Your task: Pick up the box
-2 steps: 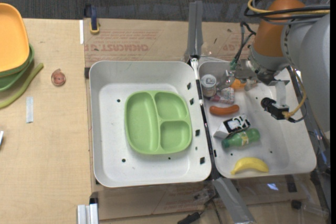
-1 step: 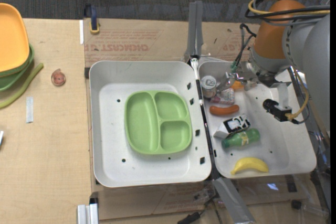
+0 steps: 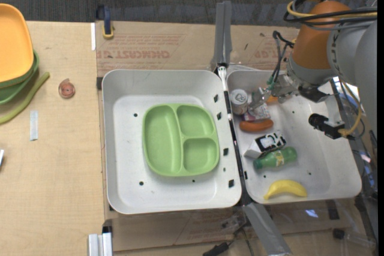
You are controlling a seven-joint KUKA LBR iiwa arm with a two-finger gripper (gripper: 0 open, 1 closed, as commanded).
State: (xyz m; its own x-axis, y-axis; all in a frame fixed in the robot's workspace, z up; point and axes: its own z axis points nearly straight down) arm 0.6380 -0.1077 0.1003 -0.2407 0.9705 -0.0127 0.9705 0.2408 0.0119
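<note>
A: Where is the box [image 3: 270,142]?

B: In the right bin [image 3: 336,189], the small black-and-white one lying a little left of the bin's middle. A hot dog [image 3: 256,125] lies just beside it toward the far edge, and a green bottle [image 3: 275,157] lies just beside it on the near side. A banana [image 3: 285,189] sits by the near edge, well clear of it.

A: And the gripper [image 3: 262,100]?

B: Low over the far-left corner of that bin, next to a small can [image 3: 239,99]. It sits above the hot dog, not above the box. Nothing I can see is between the jaws, and whether they stand apart or together I cannot tell; they are a blur against the clutter.

A: So what makes the approach go well?

B: My judgement: lift enough to clear the hot dog, then shift toward the near edge until the jaws are centred over the box. The box is flat and hemmed in on two sides, so I would turn the wrist so the jaws close along the free direction, roughly left to right across the bin, rather than into the hot dog or the bottle. Come straight down and close only once both sides straddle it.

A: The risk?

B: Catching the bottle's neck instead, or nudging the box under it.
</note>
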